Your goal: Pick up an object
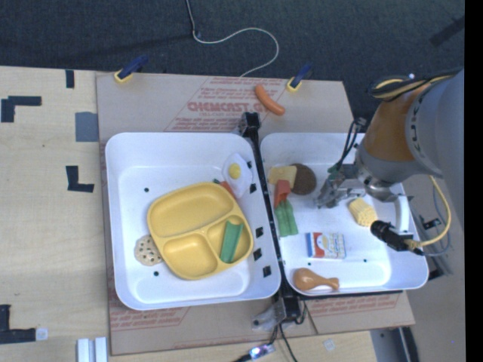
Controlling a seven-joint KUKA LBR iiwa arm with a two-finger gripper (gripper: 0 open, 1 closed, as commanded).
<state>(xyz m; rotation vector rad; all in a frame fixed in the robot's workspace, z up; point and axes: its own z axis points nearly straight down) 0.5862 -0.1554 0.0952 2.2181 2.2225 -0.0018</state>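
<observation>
Camera view: right bin (pixel 392 281) hosts the arm (pixel 411 134), whose gripper (pixel 330 194) hangs inside it, jaw state impossible to tell. Corn (pixel 363 212) lies just beside the gripper, toward the bin's right wall; likely light, stiff, bumpy, best pinched across its middle.

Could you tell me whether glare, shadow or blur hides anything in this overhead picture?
In the camera view, lighting is even and soft; the white bins show mild sheen but no washout; the yellow tray is sharp; the gripper is slightly soft and shadowed beneath the arm, so its fine detail is unclear.
</observation>
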